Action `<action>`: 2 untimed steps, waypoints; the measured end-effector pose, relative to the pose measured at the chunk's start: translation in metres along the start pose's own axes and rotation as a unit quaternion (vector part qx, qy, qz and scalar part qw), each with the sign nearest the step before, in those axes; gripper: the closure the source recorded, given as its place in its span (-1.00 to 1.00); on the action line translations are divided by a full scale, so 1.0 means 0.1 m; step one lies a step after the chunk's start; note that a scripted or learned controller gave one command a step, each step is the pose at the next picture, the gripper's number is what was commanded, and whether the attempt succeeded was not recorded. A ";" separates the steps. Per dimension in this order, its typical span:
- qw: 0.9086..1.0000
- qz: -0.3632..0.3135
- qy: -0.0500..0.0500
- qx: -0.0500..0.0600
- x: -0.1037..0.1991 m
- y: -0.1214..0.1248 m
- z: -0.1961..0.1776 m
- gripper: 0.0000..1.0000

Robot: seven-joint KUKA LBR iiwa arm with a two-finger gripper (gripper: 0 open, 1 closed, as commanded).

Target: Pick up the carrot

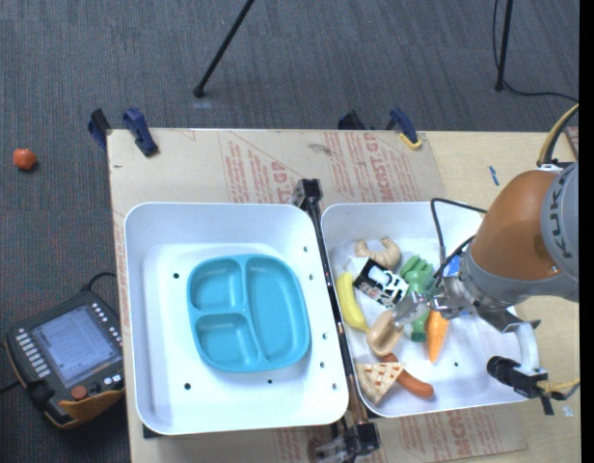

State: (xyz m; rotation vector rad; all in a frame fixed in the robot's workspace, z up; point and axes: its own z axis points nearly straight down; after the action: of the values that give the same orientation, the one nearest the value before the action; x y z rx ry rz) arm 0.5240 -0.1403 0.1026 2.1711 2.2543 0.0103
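The carrot (437,335) lies in the right bin (468,218), its long axis running nearly up-and-down in the view, thick end toward the arm and tip pointing to the bin's near edge.

Going from largest down, we see the bench (268,162) with both white bins side by side. The left bin (152,258) holds a blue divided plate (248,313) with bare floor all round it. The grey arm (524,244) with its orange band reaches in from the right over the right bin, and its gripper (419,309) sits just at the carrot's upper end. We cannot tell how far the claw is open or whether it has hold of anything; the wrist hides it.

The right bin is crowded. A banana (349,300) lies along its left wall, a black-and-white carton (381,282) beside it, a green item (417,276) near the claw, and a pizza slice (379,379) and a sausage (414,384) by the near edge. Open floor lies right of the carrot.
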 end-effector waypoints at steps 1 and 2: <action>1.000 -0.019 0.002 0.005 0.30 -0.02 0.13 -1.00; 0.990 -0.144 0.003 0.005 -0.21 0.26 0.13 -1.00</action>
State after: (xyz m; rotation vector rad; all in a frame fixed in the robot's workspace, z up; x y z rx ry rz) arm 0.5512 -0.1605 0.0895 1.8296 2.5515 0.0027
